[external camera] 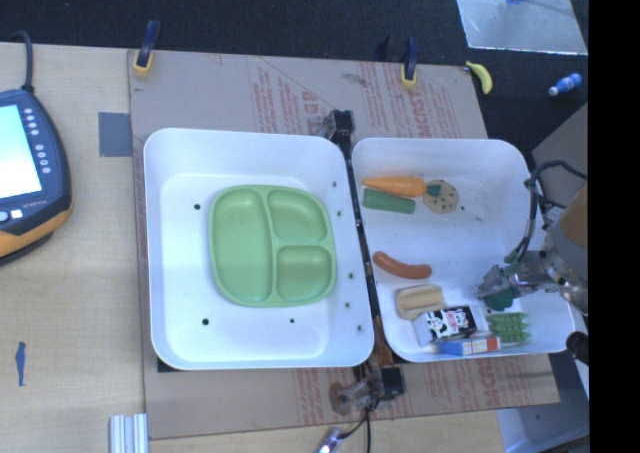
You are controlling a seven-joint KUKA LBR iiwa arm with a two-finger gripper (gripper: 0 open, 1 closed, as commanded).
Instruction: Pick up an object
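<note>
The right bin (480, 156) holds several toy foods: an orange carrot (393, 184), a green block (388, 202), a round cookie (439, 197), a brown sausage (402, 265), a tan bread piece (419, 299), a black-and-white carton (452, 324) and a green pod bundle (508, 327). My gripper (498, 288) hangs low over the bin's right side, just above the green pod bundle and to the right of the bread. Nothing is visibly held in it.
The left bin (175, 241) carries a light green divided plate (270, 244). A tablet-like pendant (25, 166) lies at the bench's left edge. Clamps (146, 49) hold the cardboard sheet at the back. Cables run along the right bin's right wall (535, 206).
</note>
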